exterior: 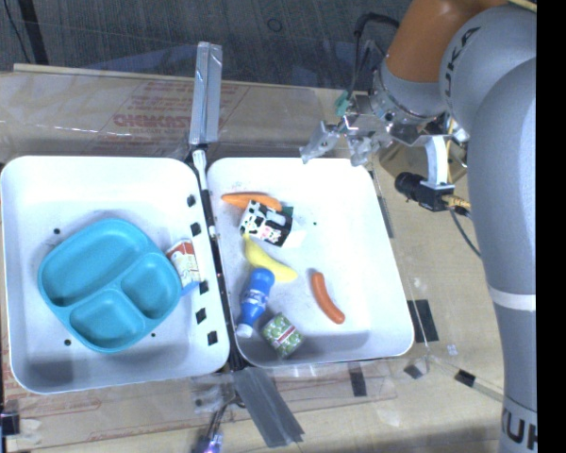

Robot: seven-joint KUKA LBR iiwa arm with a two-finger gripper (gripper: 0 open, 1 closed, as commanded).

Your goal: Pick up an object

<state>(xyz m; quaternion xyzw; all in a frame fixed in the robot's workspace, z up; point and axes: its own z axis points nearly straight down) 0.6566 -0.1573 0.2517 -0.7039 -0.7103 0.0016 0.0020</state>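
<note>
The right bin (382,253) holds several objects. An orange carrot (250,199) lies at its far side, with a black-and-white box (266,223) just below it. Then come a yellow banana (269,260), a blue bottle (255,300), a green patterned can (281,335) and a red-orange sausage (326,296). My gripper (338,151) hangs over the far rim of the right bin, up and right of the carrot. Its fingers are spread open with nothing between them.
The left bin (19,196) holds a blue divided plate (108,286) and a small red-and-white packet (182,260) against the wall between the bins. A grey strip (206,92) lies on the bench behind the divider. The arm (491,111) fills the right side.
</note>
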